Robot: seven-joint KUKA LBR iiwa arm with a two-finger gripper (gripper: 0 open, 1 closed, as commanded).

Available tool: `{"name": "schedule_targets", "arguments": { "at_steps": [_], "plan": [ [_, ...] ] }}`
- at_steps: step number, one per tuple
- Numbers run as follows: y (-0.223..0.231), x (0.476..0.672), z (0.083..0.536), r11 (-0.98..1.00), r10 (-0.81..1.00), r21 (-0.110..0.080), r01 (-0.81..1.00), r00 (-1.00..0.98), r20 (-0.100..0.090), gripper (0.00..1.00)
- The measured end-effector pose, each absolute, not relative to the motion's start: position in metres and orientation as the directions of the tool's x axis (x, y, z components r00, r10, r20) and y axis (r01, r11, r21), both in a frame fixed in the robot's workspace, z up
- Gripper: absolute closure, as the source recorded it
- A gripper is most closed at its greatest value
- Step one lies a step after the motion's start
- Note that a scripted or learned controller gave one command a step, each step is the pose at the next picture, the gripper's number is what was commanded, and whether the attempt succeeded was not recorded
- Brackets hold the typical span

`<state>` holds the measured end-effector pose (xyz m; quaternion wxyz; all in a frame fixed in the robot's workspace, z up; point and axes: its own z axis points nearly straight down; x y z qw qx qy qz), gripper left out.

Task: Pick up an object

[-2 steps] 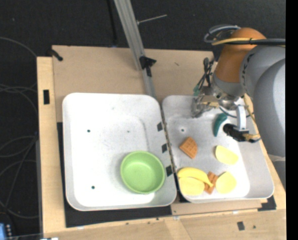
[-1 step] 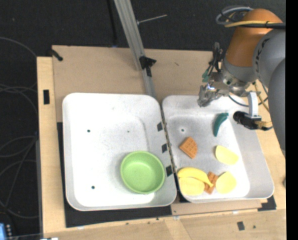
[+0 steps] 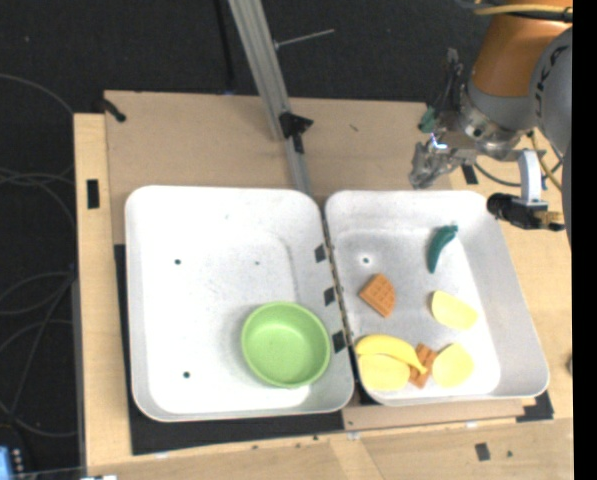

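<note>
Fingers of the gripper hang above the far edge of the right bin, pointing down at bare table just behind its rim; whether they are parted or closed cannot be told, since they are small and dark against the clutter of the wrist. Nothing shows between them.

Nearest below them, inside the right bin, lies a teal piece (curved, lying at a slant). Toward the bin's middle sits an orange waffle, and to its right a yellow lemon-like piece. At the near edge a banana rests beside a small orange bit and another yellow piece, all touching or nearly so.

A green bowl stands upright in the left bin, at its near right corner.
</note>
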<state>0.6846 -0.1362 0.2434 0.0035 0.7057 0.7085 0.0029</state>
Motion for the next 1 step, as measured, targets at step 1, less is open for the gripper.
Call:
{"name": "schedule_targets", "arguments": {
  "at_steps": [1],
  "plan": [
    [-0.137, 0.6857, 0.2813, 0.006, 1.0, 0.006, 1.0, -0.006, 0.0, 1.0]
  ]
}}
